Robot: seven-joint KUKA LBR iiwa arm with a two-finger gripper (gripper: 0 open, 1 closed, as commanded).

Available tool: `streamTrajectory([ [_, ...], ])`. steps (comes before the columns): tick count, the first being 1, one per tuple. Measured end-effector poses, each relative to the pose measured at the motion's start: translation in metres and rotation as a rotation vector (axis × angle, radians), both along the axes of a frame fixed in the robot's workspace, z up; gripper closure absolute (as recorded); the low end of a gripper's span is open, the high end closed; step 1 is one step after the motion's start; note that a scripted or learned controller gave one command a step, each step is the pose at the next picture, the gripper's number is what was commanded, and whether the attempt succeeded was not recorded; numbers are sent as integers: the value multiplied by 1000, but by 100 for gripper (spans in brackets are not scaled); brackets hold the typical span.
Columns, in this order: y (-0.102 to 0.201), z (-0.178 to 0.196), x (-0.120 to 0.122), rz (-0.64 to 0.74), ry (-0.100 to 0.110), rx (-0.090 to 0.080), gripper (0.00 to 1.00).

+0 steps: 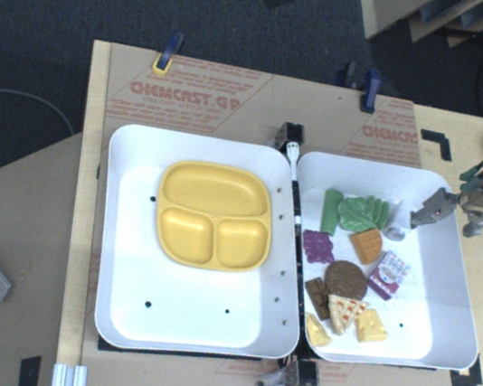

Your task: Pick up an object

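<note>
2 white bins sit side by side on the bench. the left bin (123, 241) holds a yellow divided tray (215, 213) with 3 compartments. the right bin (443, 304) holds a cluster of toy food items toward its left half: a green leafy piece (362, 212), a green strip (330, 210) just beside it, an orange piece (366, 245), a purple piece (317, 244), a brown round patty (346, 277), a pink and white packet (389, 273), a dark brown piece (317, 294), a pizza slice (345, 311), a yellow cheese wedge (371, 326) and a pale yellow piece (316, 331).

the gripper (474, 217) is at the upper right edge of the right bin, over its rim. 1 grey finger (431, 210) reaches left into the bin, apart from the other finger near the rim; the fingers stand spread with nothing between them. the items lie to the left of and below the gripper. nearest to the finger tip are the green leafy piece and a small grey item (397, 230) just beside it; contact cannot be determined. the pizza slice and cheese wedge lie well apart from the gripper, near the bin's lower edge.
</note>
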State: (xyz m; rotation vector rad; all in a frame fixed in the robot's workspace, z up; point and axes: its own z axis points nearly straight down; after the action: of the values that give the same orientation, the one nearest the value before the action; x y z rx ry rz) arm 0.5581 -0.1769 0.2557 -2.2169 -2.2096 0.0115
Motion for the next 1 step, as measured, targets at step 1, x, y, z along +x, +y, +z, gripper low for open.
streamTrajectory([
  [1, 1, 7, 2, 3, -13, -3, 0],
])
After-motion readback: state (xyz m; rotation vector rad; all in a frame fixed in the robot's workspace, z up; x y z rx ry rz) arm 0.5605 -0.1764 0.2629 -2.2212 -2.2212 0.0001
